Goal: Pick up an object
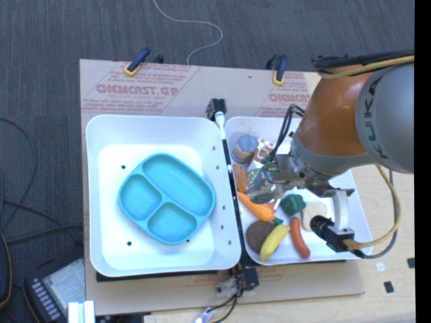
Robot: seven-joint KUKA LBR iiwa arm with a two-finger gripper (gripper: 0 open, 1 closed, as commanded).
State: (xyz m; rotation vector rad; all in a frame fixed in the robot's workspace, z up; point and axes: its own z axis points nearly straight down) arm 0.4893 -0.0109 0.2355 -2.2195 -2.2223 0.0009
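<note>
The arm [350,123] is positioned over the right bin [360,224], where the play-food items are heaped. The gripper [266,184] is lowered among the items at the left-centre of that bin, just above the carrot [259,209] and just beside the green piece [292,204].

Whether anything is grasped by the tool cannot be told: the wrist and its fittings cover most of the working end, and no item is seen lifted clear of the heap. No object is therefore counted as picked up.

The candidate objects are located as follows. The carrot lies at a slant along the bin's left side. The brown round item [257,234] rests near the front wall, touching the banana [273,241]. The red sausage [300,237] lies just beside the banana, on its right. The small jar [244,147] stands near the back-left corner, well apart from the front group.

The left bin [101,200] holds the blue divided plate [166,197], on which nothing is placed.

The task is judged to be at the reach or grasp-attempt step. The following is left to be done: a grip is to be secured on one item, and that item is to be raised clear of the heap and of the bin wall. Crowding of the items is judged to be the main risk to a clean grasp.
</note>
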